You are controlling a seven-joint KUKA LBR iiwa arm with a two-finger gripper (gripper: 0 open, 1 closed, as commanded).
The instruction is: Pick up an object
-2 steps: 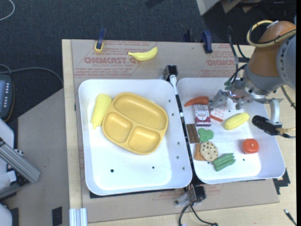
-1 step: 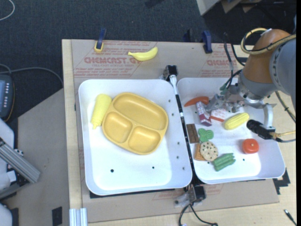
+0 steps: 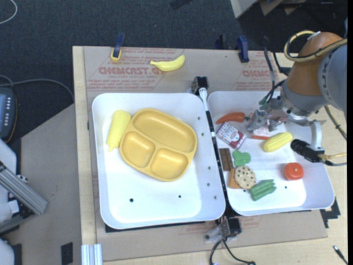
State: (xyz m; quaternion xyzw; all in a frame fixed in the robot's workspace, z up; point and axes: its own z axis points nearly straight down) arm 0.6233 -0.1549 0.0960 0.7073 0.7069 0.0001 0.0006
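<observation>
My gripper (image 3: pixel 262 120) is low over the back of the right bin (image 3: pixel 320 195), reaching in from the right. Just under it lies a small red and white item (image 3: pixel 268 131), partly hidden by the gripper. A yellow corn cob (image 3: pixel 277 142) lies just to its right and a red sausage (image 3: pixel 230 117) to its left. A red and white packet (image 3: pixel 230 135) rests near the bin's left wall. Nearer the front are a red tomato (image 3: pixel 294 171), a green piece (image 3: pixel 241 159), a speckled cookie (image 3: pixel 244 176) and green beans (image 3: pixel 262 189).
The left bin (image 3: pixel 116 203) holds a yellow divided plate (image 3: pixel 159 144) and a pale yellow cob (image 3: pixel 117 128) by its left wall. A banana (image 3: pixel 168 64) lies on the board behind the bins. A brown bar (image 3: pixel 225 159) sits along the right bin's left edge.
</observation>
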